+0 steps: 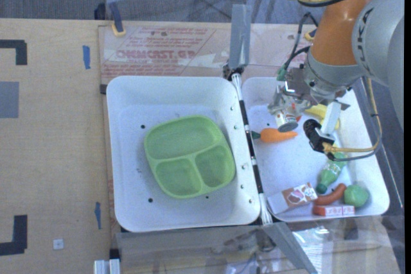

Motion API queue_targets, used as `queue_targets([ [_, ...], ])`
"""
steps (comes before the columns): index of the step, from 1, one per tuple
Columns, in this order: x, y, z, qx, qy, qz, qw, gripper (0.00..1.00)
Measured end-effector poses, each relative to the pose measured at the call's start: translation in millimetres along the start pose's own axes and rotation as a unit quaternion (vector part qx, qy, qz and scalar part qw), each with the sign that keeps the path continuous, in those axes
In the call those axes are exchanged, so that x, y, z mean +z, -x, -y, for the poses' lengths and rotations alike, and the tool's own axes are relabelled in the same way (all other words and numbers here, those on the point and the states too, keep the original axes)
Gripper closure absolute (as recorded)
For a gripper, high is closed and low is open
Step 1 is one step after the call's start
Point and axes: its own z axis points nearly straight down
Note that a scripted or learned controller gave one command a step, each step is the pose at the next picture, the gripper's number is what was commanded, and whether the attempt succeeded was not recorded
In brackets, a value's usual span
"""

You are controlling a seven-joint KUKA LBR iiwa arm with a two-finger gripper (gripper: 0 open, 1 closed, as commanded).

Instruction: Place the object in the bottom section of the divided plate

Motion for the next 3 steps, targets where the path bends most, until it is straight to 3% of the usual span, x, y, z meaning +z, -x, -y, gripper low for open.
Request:
queue_targets([
  [1,-20,-64,32,-0.104,-0.001,-0.001,0.9946,1.00],
  [2,-34,-137,42,-0.047,0.001,-0.001,0.9989,1.00],
  [3,-98,-139,48,-0.077,0.001,-0.001,0.9970,1.00],
])
